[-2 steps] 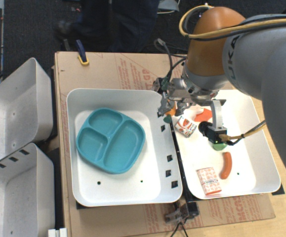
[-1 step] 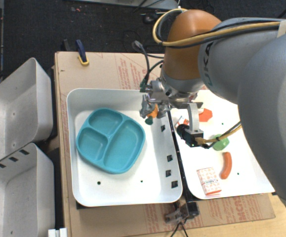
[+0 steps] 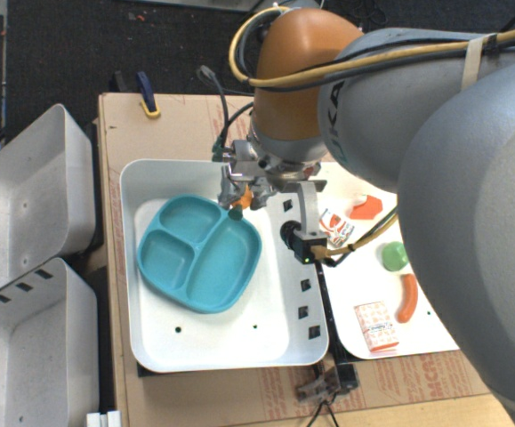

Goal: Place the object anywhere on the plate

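The hand hangs low over the far right rim of the teal divided plate, which lies in the left white bin. A small orange object shows at the fingertips, seemingly pinched between them and touching or just above the plate's edge; that placement suits a release onto the plate, I judge. In the right bin lie an orange piece, a green ball, a sausage-like toy and two printed packets, well apart from the plate.
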Available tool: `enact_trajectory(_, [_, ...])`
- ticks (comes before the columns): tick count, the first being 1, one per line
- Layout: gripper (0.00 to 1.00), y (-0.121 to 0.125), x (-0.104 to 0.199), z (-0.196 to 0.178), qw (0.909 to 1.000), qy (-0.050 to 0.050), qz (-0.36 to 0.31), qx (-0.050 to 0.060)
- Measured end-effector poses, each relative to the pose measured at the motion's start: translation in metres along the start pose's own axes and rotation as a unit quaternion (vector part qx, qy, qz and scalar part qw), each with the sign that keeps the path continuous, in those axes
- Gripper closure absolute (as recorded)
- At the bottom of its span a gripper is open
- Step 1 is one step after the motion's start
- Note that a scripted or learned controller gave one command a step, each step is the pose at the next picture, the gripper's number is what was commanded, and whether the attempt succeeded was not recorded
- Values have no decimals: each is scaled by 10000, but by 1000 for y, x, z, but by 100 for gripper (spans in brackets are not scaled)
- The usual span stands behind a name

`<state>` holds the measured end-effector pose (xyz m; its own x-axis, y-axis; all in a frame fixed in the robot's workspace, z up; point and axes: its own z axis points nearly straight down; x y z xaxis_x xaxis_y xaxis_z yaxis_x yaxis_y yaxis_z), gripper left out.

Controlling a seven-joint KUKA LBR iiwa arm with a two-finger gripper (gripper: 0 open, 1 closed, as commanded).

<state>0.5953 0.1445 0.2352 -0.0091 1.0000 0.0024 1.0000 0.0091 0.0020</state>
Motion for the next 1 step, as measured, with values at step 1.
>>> enact_trajectory(1, [0,0,-4,1,10000,-12,31,8])
